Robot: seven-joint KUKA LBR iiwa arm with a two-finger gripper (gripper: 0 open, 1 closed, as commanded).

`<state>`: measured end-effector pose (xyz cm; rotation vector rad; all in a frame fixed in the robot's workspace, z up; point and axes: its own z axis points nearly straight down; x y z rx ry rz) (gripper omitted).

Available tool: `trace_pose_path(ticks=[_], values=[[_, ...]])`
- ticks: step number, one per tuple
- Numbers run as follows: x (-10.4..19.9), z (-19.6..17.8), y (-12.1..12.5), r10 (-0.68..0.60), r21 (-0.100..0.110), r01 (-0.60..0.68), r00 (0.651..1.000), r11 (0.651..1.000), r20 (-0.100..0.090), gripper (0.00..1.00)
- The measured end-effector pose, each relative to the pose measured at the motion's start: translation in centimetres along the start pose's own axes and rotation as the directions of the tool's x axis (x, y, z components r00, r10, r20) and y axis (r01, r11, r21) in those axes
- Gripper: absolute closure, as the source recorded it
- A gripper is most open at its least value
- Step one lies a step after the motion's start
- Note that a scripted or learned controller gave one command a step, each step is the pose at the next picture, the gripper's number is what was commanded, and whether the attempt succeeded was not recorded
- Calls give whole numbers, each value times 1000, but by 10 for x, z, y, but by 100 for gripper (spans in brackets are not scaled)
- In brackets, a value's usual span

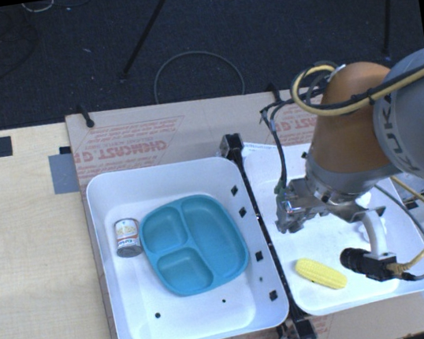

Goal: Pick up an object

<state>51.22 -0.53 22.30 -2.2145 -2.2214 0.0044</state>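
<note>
Step in hand: approach, before any grasp. The hand [290, 220] is over the right bin [308, 247], close to the wall that bin shares with the left bin [194, 311]. Nothing is seen in the hand. Whether the hand is apart or together cannot be told, because the arm [350, 135] covers much of it and the rest reads as a dark metal cluster.

Nearest candidate: a yellow corn cob [320, 274]. It lies on the right bin's floor toward the bench [29, 273] edge nearest the camera, clear of the hand and lying at a slant to that edge.

Other candidates: a blue divided plate [193, 243] in the middle of the left bin, with a small can [128, 237] touching or just beside its rim on the side away from the arm.

Next move, as judged: shift the hand toward the camera-side edge until it is over the cob, turn it to span the cob's narrow width, then descend.

Hidden: the arm masks the far and outer parts of the right bin; anything lying there cannot be seen. The can's label is too small to read.
</note>
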Motion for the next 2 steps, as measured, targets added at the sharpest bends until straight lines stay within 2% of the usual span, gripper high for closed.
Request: trace_pose_path(ticks=[2], values=[[109, -11, 15, 1, -2, -1, 1000, 1000, 1, 100]])
